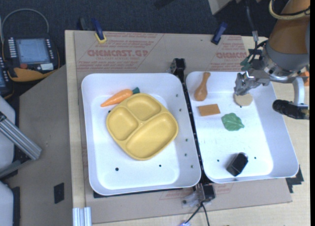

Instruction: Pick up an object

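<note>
My gripper (242,90) hangs low over the far right part of the right bin (275,136), directly above a small round beige piece (243,100) that shows just below it. In the same bin lie a tan spoon-shaped piece (202,86), an orange-brown flat square (208,110), a green leafy piece (232,121) and a black block (237,164). An orange carrot (117,97) and a yellow divided plate (141,126) rest in the left bin (98,161).
The arm's grey and orange body (290,28) reaches in from the upper right. A black clamp (178,66) sits at the far end of the seam between the bins. A teach pendant (30,55) lies off the bench at the left.
</note>
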You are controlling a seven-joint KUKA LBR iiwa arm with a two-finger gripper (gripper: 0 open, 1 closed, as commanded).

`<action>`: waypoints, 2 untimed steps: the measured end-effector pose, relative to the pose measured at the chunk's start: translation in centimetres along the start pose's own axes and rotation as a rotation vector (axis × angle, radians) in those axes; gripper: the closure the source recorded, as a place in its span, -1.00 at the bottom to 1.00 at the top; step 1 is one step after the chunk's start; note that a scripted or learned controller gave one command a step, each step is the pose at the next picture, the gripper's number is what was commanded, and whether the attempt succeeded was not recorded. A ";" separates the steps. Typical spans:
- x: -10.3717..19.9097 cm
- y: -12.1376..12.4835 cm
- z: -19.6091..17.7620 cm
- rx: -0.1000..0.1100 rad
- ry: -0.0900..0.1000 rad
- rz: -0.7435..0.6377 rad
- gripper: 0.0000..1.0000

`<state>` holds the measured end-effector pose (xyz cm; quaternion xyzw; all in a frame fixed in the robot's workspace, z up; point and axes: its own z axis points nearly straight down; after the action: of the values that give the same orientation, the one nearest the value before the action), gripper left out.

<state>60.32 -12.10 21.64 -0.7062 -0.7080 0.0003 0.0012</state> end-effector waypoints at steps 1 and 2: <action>5.0 -1.0 0.9 0.001 0.001 -0.002 1.00; 10.9 -1.6 1.1 0.001 0.001 -0.003 1.00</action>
<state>58.68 -1.23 20.55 -0.7050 -0.7092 0.0002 0.0020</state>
